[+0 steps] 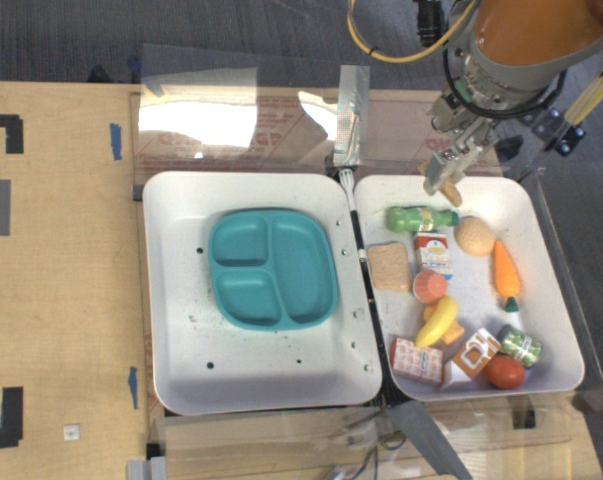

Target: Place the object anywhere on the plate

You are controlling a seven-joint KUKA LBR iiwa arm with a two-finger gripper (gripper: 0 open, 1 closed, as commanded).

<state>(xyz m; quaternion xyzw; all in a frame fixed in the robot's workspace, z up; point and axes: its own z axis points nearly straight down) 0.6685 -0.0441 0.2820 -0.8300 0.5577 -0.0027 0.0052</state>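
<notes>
Jaws (pixel 447 180): over right bin's (pixel 556 298) far edge — clamped on a small tan object (pixel 451 194)
Plate (pixel 273 268): teal, left of that bin — bare

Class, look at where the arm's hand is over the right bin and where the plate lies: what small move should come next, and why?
Probably a short descent onto the green bottle. The hand hovers at the right bin's far edge, just above that bottle, with nothing visibly between its fingers. The teal plate in the left bin holds no object yet, so a grasp must come first.
</notes>
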